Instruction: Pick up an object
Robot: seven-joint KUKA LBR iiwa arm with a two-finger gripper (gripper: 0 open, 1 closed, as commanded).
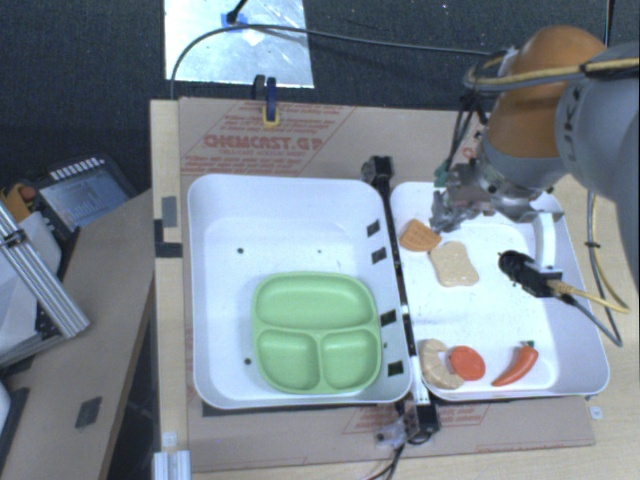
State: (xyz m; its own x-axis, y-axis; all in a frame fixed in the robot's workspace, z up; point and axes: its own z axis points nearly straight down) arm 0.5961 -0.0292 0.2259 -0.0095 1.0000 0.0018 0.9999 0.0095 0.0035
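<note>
My gripper point(443, 218) hangs low over the far left part of the right bin point(570, 318). Just below and left of its tip lies a small orange-brown cracker-like piece point(419, 236). A pale beige bread-shaped slice point(455, 265) lies right in front of the gripper. Along the near edge of the same bin sit a beige curled piece point(435, 362), a red tomato point(466, 363) and a red-orange chili pepper point(515, 365). Nothing shows held at the gripper.
The left bin point(230, 218) holds a green three-compartment plate point(315, 330) at its near right. A black divider strip point(392, 268) runs between the bins. The arm's orange and grey bulk point(550, 98) looms over the right bin's far side.
</note>
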